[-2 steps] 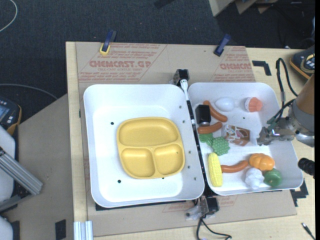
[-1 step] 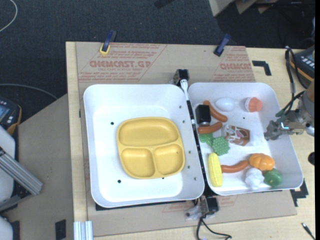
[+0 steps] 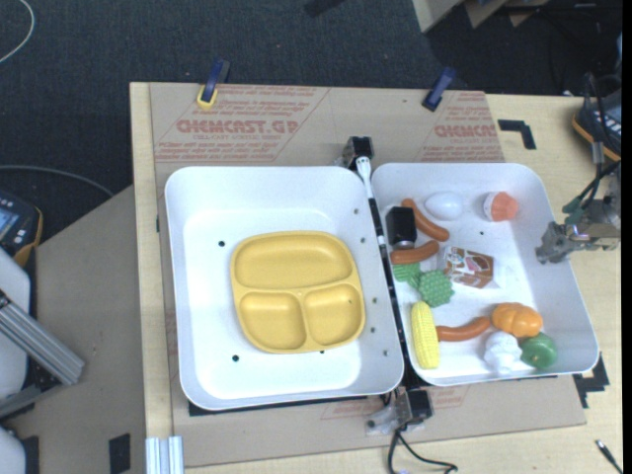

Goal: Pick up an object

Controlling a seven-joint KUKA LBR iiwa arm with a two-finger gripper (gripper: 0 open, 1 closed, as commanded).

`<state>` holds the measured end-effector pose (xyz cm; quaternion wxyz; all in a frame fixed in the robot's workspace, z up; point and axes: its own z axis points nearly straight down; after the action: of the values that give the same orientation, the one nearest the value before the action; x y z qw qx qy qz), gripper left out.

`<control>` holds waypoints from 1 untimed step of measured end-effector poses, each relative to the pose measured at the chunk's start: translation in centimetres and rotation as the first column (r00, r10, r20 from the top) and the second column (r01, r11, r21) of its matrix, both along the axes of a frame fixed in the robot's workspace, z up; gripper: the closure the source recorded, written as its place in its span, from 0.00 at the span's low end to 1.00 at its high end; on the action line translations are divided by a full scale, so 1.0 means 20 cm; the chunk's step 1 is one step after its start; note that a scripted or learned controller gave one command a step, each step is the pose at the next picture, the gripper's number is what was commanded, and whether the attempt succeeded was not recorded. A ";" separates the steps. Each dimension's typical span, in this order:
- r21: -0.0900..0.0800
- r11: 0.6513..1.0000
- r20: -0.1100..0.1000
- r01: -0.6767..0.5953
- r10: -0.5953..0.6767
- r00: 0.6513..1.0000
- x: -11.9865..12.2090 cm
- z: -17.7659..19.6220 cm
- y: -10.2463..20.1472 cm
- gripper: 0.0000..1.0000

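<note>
Left bin (image 3: 188,265) contains a yellow three-compartment tray (image 3: 296,289), centred. Right bin (image 3: 563,284) contains toy food: a white egg (image 3: 444,205), two sausages (image 3: 427,222), a corn cob (image 3: 424,334), a green leafy piece (image 3: 434,286) and an orange item (image 3: 516,317). The end effector (image 3: 555,243) sits at the right bin's right rim.
</note>
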<state>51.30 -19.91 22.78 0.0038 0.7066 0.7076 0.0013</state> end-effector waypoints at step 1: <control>0.003 1.000 -0.002 -0.005 0.005 1.000 0.13 0.05 0.24 1.00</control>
<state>53.84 -15.17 23.76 0.0019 0.7048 0.7094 0.0017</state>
